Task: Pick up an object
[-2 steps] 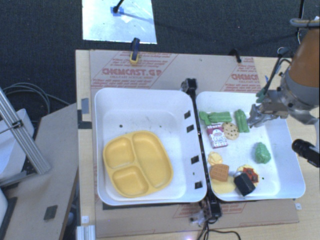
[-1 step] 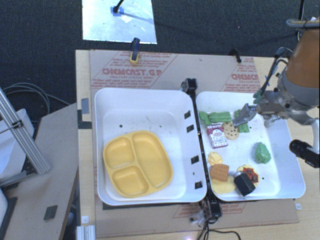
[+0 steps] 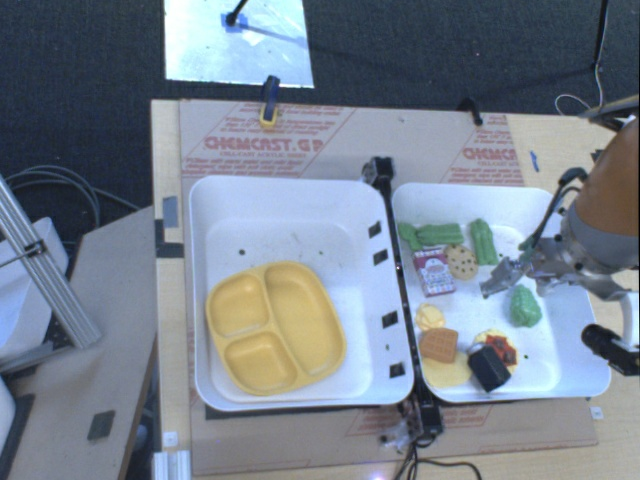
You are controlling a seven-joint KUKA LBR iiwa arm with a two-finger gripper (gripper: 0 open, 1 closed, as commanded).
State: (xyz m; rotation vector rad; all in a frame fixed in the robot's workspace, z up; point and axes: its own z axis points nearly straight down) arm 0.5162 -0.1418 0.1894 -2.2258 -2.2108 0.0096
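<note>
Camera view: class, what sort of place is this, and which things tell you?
Probably a robotics lab test bench: a robot arm reaches over two white bins, with toy food and a yellow divided tray as practice objects.

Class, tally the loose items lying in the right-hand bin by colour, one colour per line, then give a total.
Green: 4, namely small green piece, flat green piece, green pod, green leafy piece
Red: 1, red packet
Tan or orange: 2, round cookie, square waffle
Yellow: 2, small yellow piece, yellow disc
Black: 1, black block
Total: 10
</note>
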